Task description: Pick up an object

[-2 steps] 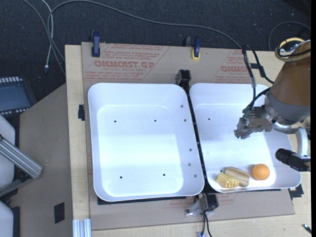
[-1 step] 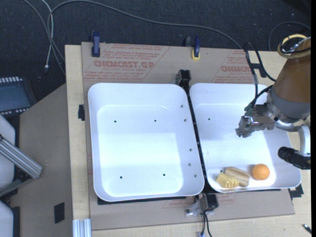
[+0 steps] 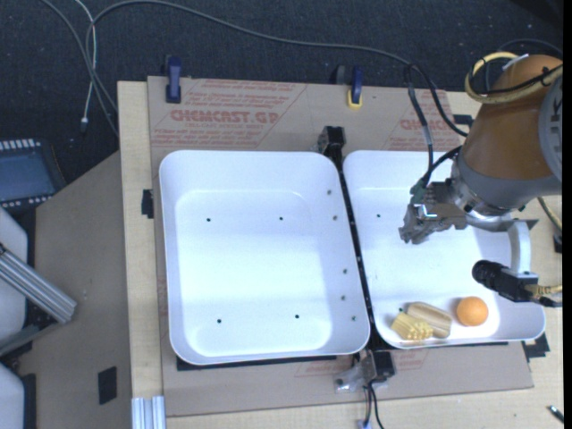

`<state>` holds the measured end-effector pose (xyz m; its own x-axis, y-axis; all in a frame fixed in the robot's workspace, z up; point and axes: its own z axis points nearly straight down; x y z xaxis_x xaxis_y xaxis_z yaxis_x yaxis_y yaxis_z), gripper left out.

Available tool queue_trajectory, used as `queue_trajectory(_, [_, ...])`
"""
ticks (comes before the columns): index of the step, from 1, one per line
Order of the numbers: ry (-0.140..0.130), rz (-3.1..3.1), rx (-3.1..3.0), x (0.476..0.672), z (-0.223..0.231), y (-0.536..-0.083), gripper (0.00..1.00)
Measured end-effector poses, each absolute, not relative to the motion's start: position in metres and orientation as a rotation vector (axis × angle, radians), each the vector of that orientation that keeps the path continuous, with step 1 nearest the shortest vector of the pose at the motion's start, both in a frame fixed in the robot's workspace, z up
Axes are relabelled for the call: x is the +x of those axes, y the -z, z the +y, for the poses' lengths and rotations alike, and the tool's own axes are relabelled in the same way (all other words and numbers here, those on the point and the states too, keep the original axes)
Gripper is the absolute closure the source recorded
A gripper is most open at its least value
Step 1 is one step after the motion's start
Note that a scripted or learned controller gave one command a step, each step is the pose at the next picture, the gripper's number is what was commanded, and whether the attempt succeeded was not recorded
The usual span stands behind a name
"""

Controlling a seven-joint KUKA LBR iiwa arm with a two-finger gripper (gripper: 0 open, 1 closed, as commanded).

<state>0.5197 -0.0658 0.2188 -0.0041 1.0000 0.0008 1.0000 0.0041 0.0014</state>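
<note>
With the hand (image 3: 418, 226) hovering over the right bin (image 3: 384, 181), its grip state impossible to tell, it should travel toward the near edge, centre over the orange ball (image 3: 472, 311), then descend straight.

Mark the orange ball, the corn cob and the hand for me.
orange ball (image 3: 472, 311), camera view, centre of the ball.
corn cob (image 3: 412, 329), camera view, middle of the yellow kernels.
hand (image 3: 417, 229), camera view, midway between its fingertips.

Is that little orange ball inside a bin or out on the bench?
Inside: the orange ball sits in the right bin, near its front edge.
</note>
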Motion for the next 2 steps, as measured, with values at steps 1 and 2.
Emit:
queue_trajectory(1, [-0.002,2.228,2.216,0.520,-0.003,-0.222,1.00])
queue_trajectory(2, [-0.001,2.227,2.218,0.517,0.050,-0.215,1.00])
